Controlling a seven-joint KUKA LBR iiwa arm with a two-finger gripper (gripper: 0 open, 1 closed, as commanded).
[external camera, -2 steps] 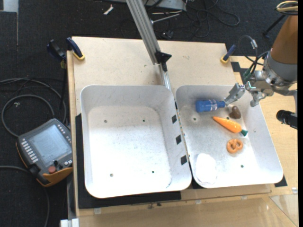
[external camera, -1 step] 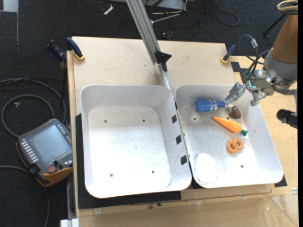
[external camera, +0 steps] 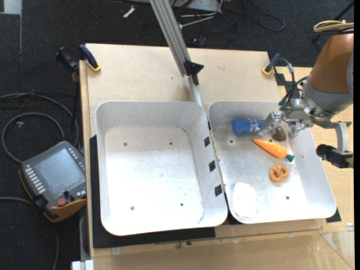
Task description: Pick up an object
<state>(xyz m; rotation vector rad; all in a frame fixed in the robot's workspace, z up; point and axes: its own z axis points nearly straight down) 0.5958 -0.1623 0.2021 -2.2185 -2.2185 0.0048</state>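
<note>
1. The gripper (external camera: 279, 127) hangs low over the upper part of the right bin (external camera: 315, 198), close to that bin's far rim, with the grey and orange arm (external camera: 332, 72) coming in from the right edge.
2. How the fingers stand cannot be told; a small brown object (external camera: 279, 133) sits right at their tips, but whether it is pinched is unclear.
3. A blue object (external camera: 245, 126) lies just left of the gripper, near the far rim of the right bin and well clear of the divide between the bins.
4. An orange toy carrot (external camera: 271, 147) with a green end lies slantwise just below the gripper, close beside the brown object.
5. A pretzel-shaped brown toy (external camera: 278, 174) rests nearer the middle of the right bin, apart from the carrot.
6. A white round object (external camera: 245, 199) lies at the near left corner of the right bin, near its wall.
7. The left bin (external camera: 107, 151) has its whole floor open, speckled with dark marks.
8. Both bins sit side by side on a pale wooden bench (external camera: 140, 72), clamped at the far corners.
9. A slanted metal rail (external camera: 171, 32) crosses the bench's far side.
10. A teach pendant (external camera: 53, 176) lies on the dark carpet at the left, with cables around it.
</note>
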